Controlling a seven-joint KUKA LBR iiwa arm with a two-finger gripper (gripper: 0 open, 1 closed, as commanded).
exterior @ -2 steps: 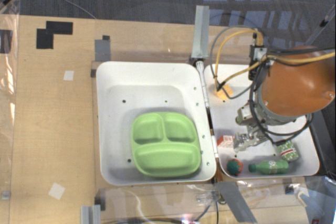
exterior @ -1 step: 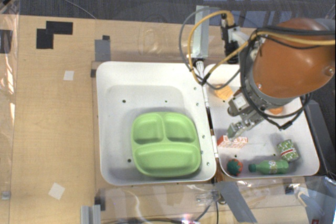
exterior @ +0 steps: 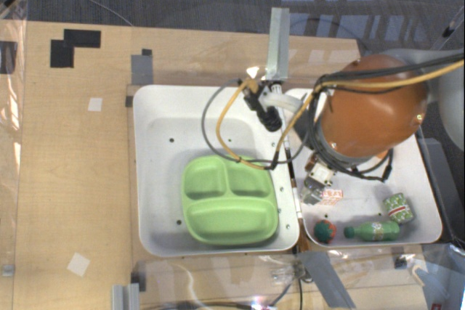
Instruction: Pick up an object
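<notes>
Though blurred, green bottle's point(exterior: 373, 230) white label.

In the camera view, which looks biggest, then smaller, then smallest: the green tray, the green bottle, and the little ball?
1. Green tray, by far the biggest.
2. Green bottle, much smaller.
3. Little ball, smallest, though not far behind the bottle.

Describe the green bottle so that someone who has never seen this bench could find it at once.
Start at the right-hand white bin. Along its near edge lies the green bottle, on its side, between a small round ball and a short green can. It alone is long and slim.
</notes>
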